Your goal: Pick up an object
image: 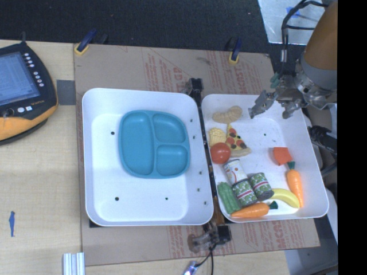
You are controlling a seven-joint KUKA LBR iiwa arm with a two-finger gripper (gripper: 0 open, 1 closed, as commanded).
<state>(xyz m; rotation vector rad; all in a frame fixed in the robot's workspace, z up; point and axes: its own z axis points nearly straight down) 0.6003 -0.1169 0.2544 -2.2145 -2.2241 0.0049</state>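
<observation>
My claw (276,105) hangs over the far edge of the right bin (319,171), near its far right corner, with its two fingers spread wide and nothing between them. One fingertip (253,112) points toward the middle of the far rim, the other (288,113) sits closer to the right wall. My grey wrist and the orange band (321,36) rise behind it toward the desk's right edge.

Just beside the left fingertip, in the bin's far left corner, lies a tan biscuit-like piece (227,115). Nearer along the left wall come a corn cob (217,135), a pizza slice (237,142) and a red tomato (220,153), which touches both of them. Below that stands a small white bottle (233,169), then two dark cans (253,188) side by side, with a green cucumber (226,198) against the left wall. Along the near rim lie a carrot (250,212) and a yellow banana (285,197). By the right wall sit an orange block (281,155) and a second carrot (295,186), well apart from my claw.

The left bin (97,171) touches the right one along their shared edge and holds a blue divided plate (153,144) in its middle. On the desk's far left edge rests a tablet-like pendant (22,90) with an orange rim. Two blue-and-yellow clamps (86,42) grip the cardboard sheet's far edge.
</observation>
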